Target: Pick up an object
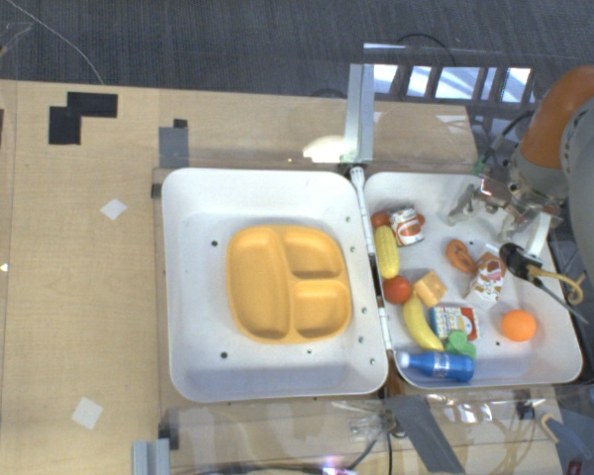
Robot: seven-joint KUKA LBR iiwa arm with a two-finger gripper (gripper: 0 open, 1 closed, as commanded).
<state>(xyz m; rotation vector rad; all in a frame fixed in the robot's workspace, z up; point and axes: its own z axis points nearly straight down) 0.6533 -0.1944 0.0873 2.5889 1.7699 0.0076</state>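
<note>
The right bin (549, 364) holds a jumble of toy foods: a yellow corn cob (386, 250), a red and white can (408, 226), a brown sausage (461, 255), a small red and white carton (488, 277), a tomato (398, 289), a cheese cube (430, 288), a banana (421, 323), an orange (518, 326) and a blue bottle (438, 366). My gripper (492, 209) hangs over the bin's far right part, above the sausage and the small carton. It is open, with bare bin floor showing between the fingers.
The left bin (198, 226) holds a yellow compartment tray (287, 283). A metal divider post (360, 117) stands at the far edge between the bins. A black cable with a tan loop (549, 283) trails from the wrist over the right bin's edge.
</note>
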